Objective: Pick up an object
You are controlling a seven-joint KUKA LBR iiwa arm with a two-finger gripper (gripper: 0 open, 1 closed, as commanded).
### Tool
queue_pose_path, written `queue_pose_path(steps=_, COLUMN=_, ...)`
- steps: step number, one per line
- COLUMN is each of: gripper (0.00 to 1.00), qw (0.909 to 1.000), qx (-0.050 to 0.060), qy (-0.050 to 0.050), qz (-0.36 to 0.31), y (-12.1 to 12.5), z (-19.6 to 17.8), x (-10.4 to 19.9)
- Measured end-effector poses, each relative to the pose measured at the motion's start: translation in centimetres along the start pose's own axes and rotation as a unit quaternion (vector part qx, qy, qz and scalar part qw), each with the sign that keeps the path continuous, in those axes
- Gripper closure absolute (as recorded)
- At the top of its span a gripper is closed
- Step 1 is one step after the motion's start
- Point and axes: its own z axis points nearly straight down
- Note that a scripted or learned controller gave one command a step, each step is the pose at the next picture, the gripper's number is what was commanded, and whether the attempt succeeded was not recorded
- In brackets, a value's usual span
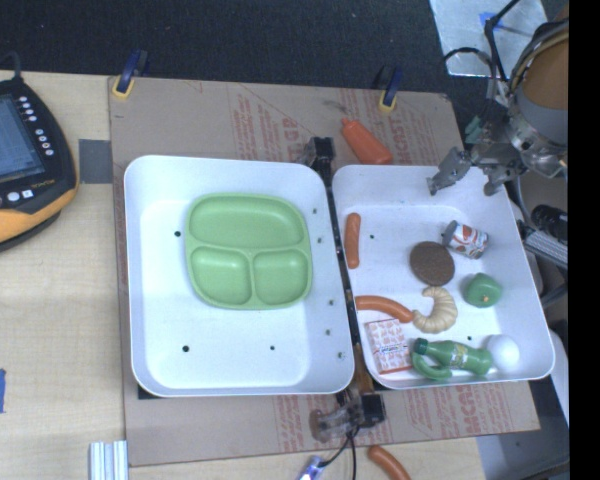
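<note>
My gripper (pixel 472 176) hangs open over the far edge of the right bin (pixel 380 183), with nothing between its fingers. Below it in that bin lie a small red and white can (pixel 466 238), a brown round disc (pixel 432 263), a green apple (pixel 482 290), a beige croissant (pixel 440 310), two orange sausages (pixel 352 240) (pixel 383 308), a red and white packet (pixel 387 346), a green bottle (pixel 448 358) and a white egg (pixel 502 351). The can is the nearest thing to the gripper, a short way in front of it.
The left bin (pixel 150 268) holds a green divided plate (pixel 248 248). An orange carrot-like piece (pixel 365 143) lies outside, behind the bins, and another orange piece (pixel 388 460) in front. A teach pendant (pixel 15 163) rests at far left. Clamps (pixel 130 73) (pixel 388 86) pin the cardboard.
</note>
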Motion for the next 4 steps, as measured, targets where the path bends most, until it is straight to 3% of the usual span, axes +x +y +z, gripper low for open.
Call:
queue_pose_path(steps=1, gripper=0.00, qw=1.0000, qx=0.001, qy=0.000, qz=0.000, y=-3.4, z=14.0, x=0.0)
queue_pose_path(steps=2, gripper=0.00, qw=1.0000, qx=0.000, qy=0.001, qz=0.000, y=0.6, z=13.8, x=-2.0)
queue_pose_path(steps=3, gripper=0.00, qw=1.0000, qx=0.000, qy=-0.001, qz=-0.001, y=-6.1, z=13.9, x=-1.6)
queue_pose_path(steps=4, gripper=1.00, qw=1.0000, qx=0.001, qy=-0.002, qz=-0.003, y=-6.1, z=12.8, x=-1.7)
